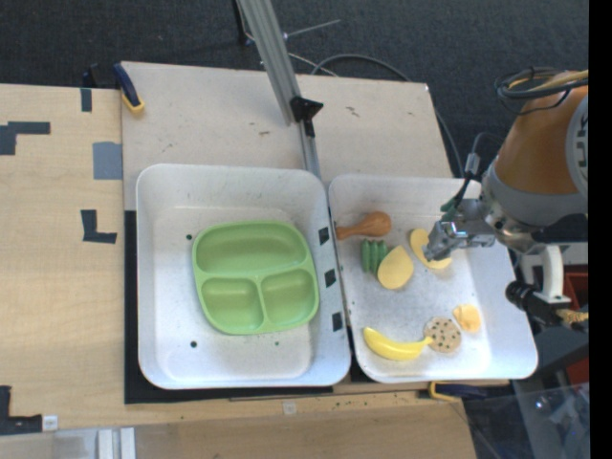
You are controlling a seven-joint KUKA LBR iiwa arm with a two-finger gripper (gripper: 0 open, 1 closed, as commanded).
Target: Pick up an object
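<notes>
The right bin (497, 347) holds several toy foods: a brown drumstick (365, 226), a green pepper piece (373, 254), a yellow lemon-like piece (396, 270), a yellow slice (424, 248), a banana (392, 345), a round cookie (442, 334) and a small orange piece (468, 317). My gripper (439, 245) hangs low over the yellow slice, at that slice's right side. The arm reaches in from the right edge.
The left bin (158, 285) bears a green divided plate (256, 277) in its middle. A grey metal pole (277, 55) slants across the bench behind the bins. A blue and yellow clamp (128, 88) sits at the bench's back left corner.
</notes>
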